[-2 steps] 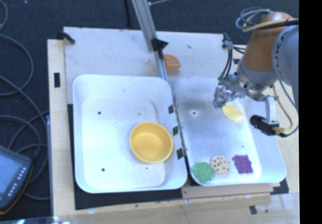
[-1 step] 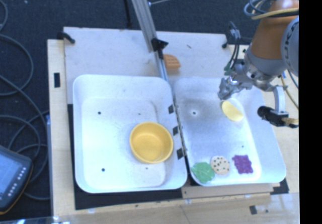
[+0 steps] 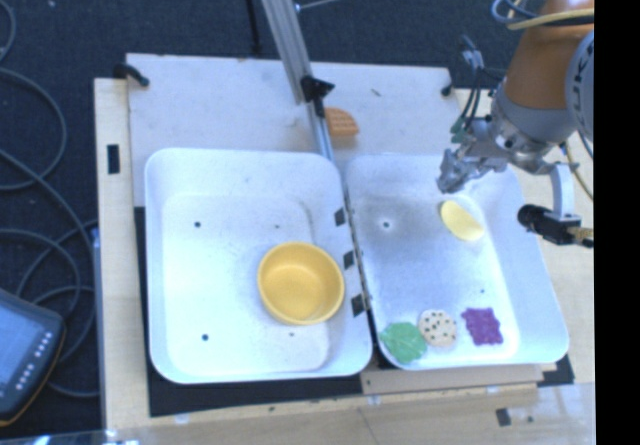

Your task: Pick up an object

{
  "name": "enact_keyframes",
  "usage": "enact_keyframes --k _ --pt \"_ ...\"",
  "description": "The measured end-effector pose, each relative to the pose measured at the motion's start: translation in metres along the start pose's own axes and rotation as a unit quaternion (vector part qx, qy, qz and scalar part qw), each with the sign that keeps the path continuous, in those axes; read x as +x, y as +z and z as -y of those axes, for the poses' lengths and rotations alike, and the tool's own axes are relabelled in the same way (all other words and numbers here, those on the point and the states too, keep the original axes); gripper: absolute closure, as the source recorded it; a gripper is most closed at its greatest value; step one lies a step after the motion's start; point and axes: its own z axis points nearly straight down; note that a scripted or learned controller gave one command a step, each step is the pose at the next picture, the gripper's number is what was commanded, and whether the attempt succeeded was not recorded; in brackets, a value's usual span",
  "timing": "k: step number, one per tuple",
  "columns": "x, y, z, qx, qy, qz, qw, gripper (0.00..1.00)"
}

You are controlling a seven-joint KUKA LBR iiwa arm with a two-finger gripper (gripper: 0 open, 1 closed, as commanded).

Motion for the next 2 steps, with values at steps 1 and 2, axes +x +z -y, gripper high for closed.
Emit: enact_keyframes --k 1,2 --pt "0.047 0.007 0.004 0.002 -0.001 0.0 1.0 1.0" --pt "0.108 -0.003 0.009 0.001 -0.003 -0.001 1.0 1.0"
